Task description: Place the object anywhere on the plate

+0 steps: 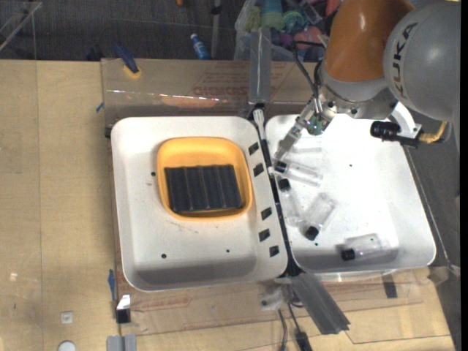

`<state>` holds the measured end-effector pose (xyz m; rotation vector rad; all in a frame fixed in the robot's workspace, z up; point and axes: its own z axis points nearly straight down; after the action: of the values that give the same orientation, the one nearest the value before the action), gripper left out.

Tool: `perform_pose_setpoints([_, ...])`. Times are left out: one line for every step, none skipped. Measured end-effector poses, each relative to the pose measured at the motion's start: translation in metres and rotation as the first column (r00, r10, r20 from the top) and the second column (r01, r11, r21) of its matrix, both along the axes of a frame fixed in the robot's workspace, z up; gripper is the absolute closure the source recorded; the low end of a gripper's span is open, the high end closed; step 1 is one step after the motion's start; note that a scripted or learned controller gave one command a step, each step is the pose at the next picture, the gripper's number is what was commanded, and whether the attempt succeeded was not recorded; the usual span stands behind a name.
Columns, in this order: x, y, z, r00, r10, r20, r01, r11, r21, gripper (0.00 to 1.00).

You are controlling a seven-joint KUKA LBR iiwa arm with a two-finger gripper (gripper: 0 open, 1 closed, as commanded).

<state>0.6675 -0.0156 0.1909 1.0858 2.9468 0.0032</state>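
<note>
Reading from the near edge of the bench (pixel 51 196) back. Nearest me in the right bin (pixel 409 196) lies a clear vial with a black cap (pixel 362 247), well clear of the tool and nearer the camera than it. A second clear vial (pixel 316 214) lies between that one and the tool, its black cap pointing my way. A third clear vial (pixel 300 171) rests just below the tool tip, by the bin's left wall. The tool (pixel 281 151) hangs at a slant over that corner, close to the divider; I cannot tell how its tips are set, and I see nothing in them. To the tool's left, across the divider, the left bin (pixel 131 254) carries the orange plate (pixel 168 152) with a dark ribbed block (pixel 203 187) lying on it. Beyond the bins, a tub of coloured toys (pixel 292 6) sits at the back.

My judgement: the task is hardly begun. All three vials lie in the right bin, none on the plate. Left to do: grasp, lift, carry over the divider, release.
</note>
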Motion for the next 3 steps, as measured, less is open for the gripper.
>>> perform_pose_setpoints([-0.007,-0.050,-0.001,0.967,0.254,0.001,-0.254,0.967,-0.001,0.00])
perform_pose_setpoints([-0.011,-0.087,0.009,0.921,0.389,0.006,-0.389,0.921,-0.004,0.00])
perform_pose_setpoints([-0.010,-0.088,0.020,0.923,0.385,0.015,-0.385,0.923,-0.005,1.00])
